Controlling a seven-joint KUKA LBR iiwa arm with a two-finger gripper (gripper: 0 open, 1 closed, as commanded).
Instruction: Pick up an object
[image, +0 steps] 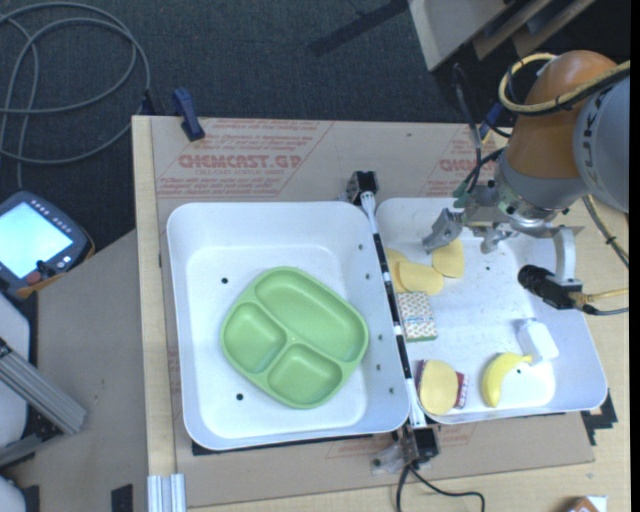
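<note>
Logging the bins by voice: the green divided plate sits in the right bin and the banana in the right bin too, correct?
Not quite. The camera view shows the green divided plate in the left bin. The banana is indeed in the right bin.

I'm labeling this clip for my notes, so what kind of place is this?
Most likely a robotics lab bench rather than a kitchen: a robot arm reaches over two white bins, the food in them looks like toys, such as the banana, and loose cables lie on the floor.
</note>
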